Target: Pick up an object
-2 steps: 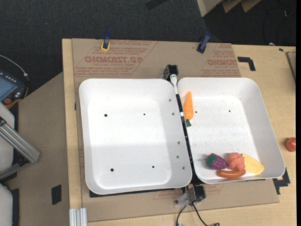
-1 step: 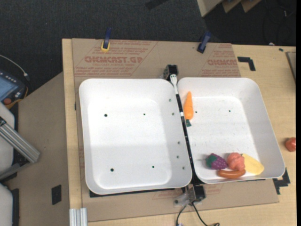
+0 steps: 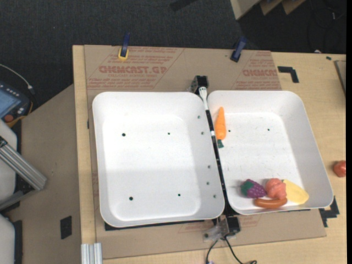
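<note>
Toy cluster: purple grapes, a red-orange fruit, a yellow piece and a red sausage lie touching in the near corner of the right bin.
Carrot: orange with a green tip, along the right bin's left wall.
Left bin: white, beside the right bin.
Writing: "CHEMCAST" in red on the brown sheet on the counter, beyond the bins.

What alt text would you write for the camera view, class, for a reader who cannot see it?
Two shallow white bins sit side by side on a bench. The right bin holds a toy carrot near its left wall and a cluster of toy foods near its front edge.
</note>
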Motion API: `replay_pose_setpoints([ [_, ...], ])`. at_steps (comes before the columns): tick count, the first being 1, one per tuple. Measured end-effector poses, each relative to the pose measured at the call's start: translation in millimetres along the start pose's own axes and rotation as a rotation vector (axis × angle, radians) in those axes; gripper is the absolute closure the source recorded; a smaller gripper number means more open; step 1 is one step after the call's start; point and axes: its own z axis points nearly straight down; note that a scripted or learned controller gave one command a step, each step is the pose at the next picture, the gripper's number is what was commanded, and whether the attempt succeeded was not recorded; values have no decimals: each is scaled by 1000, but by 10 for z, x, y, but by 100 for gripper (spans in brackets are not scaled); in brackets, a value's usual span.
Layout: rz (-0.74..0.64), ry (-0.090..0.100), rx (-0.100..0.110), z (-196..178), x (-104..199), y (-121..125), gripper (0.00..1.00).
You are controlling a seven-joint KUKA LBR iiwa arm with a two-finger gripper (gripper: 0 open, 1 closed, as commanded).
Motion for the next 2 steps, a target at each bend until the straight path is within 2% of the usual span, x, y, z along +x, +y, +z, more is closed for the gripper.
replay_pose_setpoints([
  [1, 2, 9, 15, 522, -65, -55, 100],
  [2, -4, 10, 16, 1118, 613, -53, 100],
])
